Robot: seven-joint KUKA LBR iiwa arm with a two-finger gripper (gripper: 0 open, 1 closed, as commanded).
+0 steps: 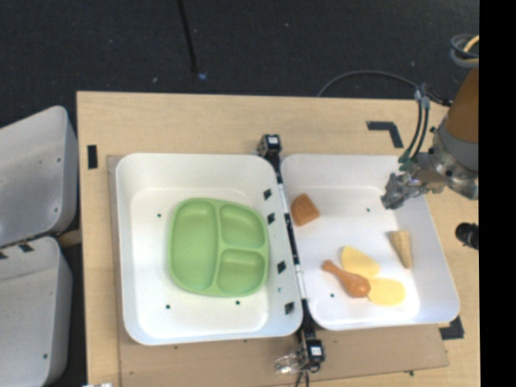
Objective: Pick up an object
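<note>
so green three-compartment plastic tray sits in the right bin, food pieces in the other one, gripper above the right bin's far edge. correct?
Not quite. The camera view shows the green three-compartment plastic tray in the left white bin; the food pieces lie in the right white bin. The gripper is above the right bin's far edge, as you said.

Both bins white: left bin (129,216), right bin (339,176); left one carries a pale green divided plate (218,247). Right bin items: orange-brown chunk (304,210), tan cone (401,247), orange-brown drumstick shape (347,278), two yellow pieces (358,260) (388,292). Bench (201,119) light tan wood; arm (461,119) orange band over grey wrist; floor (242,31) dark.
</note>
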